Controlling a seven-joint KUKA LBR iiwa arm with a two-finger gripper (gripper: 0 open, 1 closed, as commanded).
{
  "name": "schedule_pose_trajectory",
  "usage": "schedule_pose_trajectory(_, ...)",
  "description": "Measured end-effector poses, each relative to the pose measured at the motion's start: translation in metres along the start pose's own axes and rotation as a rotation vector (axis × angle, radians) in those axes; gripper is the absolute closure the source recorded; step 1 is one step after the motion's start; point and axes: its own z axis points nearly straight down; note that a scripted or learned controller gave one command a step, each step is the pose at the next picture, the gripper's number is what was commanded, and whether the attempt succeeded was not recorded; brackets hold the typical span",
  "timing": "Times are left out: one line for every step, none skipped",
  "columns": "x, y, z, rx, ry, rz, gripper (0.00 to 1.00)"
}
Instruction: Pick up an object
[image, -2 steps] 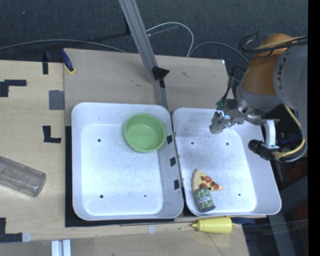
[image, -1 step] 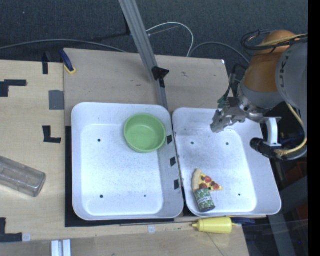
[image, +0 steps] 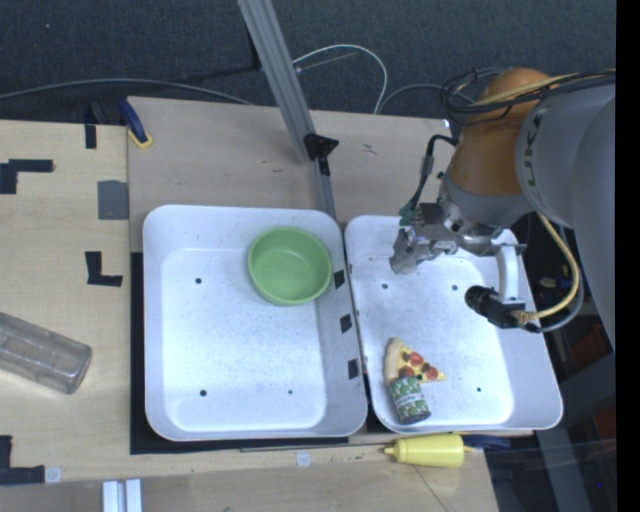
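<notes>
The arm's jaws (image: 408, 255) hang over the upper left of the right bin (image: 530, 395), and I cannot tell how far apart they stand or that they hold anything. To pick cleanly, they should likely travel toward the frame's lower middle and descend squarely over one item. There a small green can (image: 409, 397) lies touching a pizza-slice toy (image: 410, 360).

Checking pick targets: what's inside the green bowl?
The green bowl, in the left bin, shows only its own green inner surface; nothing lies in it. The bin floor under the bowl is covered, so that part cannot be checked.
</notes>
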Motion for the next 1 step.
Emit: schedule_pose_trajectory(0.0565, -0.0130, -0.0113, -0.001, 0.001, -0.002, 1.00)
